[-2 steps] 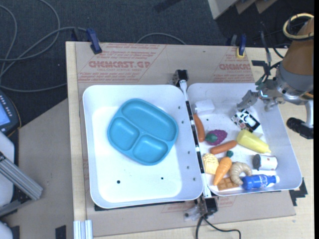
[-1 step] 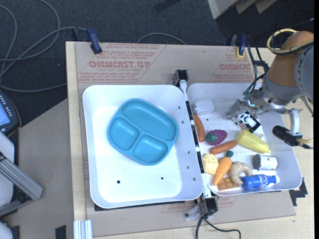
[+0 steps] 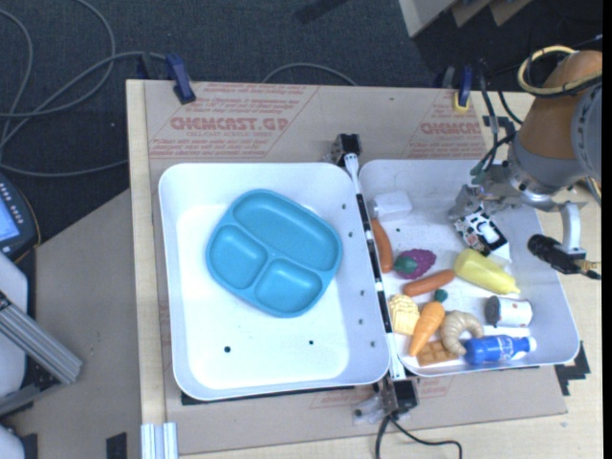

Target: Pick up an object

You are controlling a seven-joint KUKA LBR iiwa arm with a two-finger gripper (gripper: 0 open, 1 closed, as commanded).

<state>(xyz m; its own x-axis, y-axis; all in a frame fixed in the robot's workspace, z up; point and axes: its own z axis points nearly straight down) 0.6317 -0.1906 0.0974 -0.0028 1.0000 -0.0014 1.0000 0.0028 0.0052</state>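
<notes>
Reaching in from the right, the gripper (image 3: 475, 210) hangs low over the far part of the right bin (image 3: 564, 299), and I cannot tell how it is set. A small black and white toy (image 3: 481, 229) lies right under it, maybe touching it. Nearer lie a yellow toy (image 3: 486, 273), two carrots (image 3: 427, 282), a purple toy (image 3: 415, 261) and a blue bottle (image 3: 495, 349), while a blue plate (image 3: 274, 251) sits in the left bin (image 3: 191, 342).

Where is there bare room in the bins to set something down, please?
Left bin: bare floor below the blue tray, toward the near rim. Right bin: crowded from the carrots to the bottle; gripper above.
</notes>
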